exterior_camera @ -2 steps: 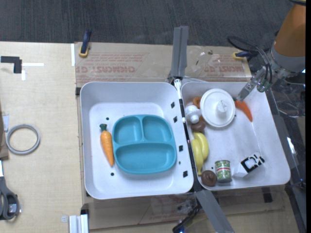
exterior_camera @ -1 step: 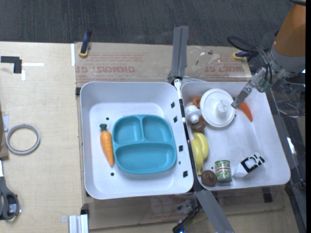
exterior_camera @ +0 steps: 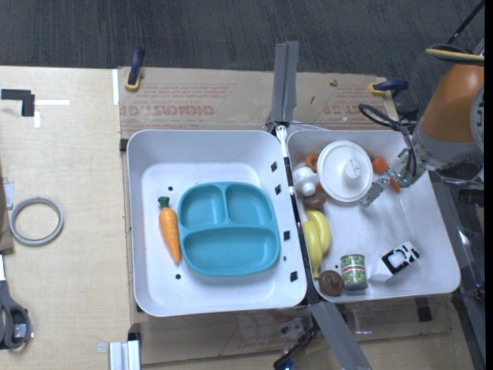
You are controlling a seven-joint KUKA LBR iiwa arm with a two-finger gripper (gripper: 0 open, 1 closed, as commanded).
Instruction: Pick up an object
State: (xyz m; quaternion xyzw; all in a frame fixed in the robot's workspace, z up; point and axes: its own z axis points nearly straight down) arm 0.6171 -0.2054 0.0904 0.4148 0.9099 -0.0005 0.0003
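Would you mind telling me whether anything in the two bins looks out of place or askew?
Nothing looks spilled or damaged. The only slight oddity: the carrot lies loose on the left bin floor beside the blue divided plate, not in a compartment. The right bin's items crowd its left wall.

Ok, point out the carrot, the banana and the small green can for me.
carrot (exterior_camera: 170, 235), camera view, middle of its orange body.
banana (exterior_camera: 316, 236), camera view, middle of the yellow curve.
green can (exterior_camera: 353, 273), camera view, its side label.
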